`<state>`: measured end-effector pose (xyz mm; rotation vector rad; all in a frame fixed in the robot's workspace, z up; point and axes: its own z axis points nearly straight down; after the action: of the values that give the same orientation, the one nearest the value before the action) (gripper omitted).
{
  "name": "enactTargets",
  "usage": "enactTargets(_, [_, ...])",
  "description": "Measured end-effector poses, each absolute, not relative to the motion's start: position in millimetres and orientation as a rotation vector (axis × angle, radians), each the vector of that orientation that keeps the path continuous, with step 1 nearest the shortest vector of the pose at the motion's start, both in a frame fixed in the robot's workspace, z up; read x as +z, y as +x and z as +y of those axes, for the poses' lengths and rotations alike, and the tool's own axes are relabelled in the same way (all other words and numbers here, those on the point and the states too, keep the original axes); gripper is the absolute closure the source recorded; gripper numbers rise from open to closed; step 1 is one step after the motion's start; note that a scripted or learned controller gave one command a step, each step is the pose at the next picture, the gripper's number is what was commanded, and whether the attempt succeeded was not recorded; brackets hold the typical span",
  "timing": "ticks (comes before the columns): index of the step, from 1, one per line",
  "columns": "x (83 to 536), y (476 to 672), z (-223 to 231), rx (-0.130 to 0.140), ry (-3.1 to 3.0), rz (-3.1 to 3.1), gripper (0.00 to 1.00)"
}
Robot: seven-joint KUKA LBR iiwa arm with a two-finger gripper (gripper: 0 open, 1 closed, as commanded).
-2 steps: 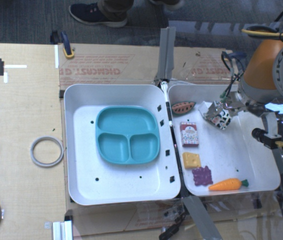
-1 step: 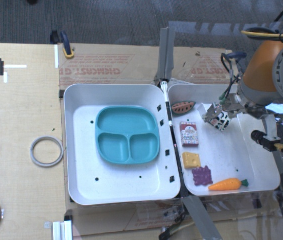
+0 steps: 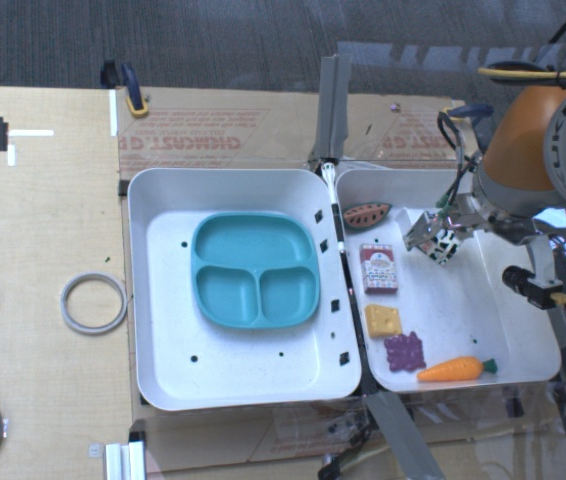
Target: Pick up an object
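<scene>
In the right bin (image 3: 523, 363) I see my claw (image 3: 433, 236) pinching a die (image 3: 446, 247) (white, black-spotted), snack packet (image 3: 379, 268) lower-left of it.

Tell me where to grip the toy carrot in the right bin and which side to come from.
Grip the carrot across the thick middle of its orange body, coming straight down from above. It lies flat, pointing left with its green top to the right, close to the bin's near wall. So the fingers probably fit best crosswise to its length, though the near one has little room. The purple piece to its left stays out of the way.
</scene>
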<state>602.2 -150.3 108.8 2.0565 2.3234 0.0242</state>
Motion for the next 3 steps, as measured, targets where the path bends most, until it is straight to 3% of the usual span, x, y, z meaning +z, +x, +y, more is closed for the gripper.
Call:
enactTargets(1, [108.5,613.8,-160.3,0.026,2.095,2.294,0.0])
enactTargets(2, [92.6,606.9,-159.4,-0.001,2.106,2.327,0.0])
enactTargets(3, [102.0,607.3,-159.8,-0.002,2.104,2.328,1.0])
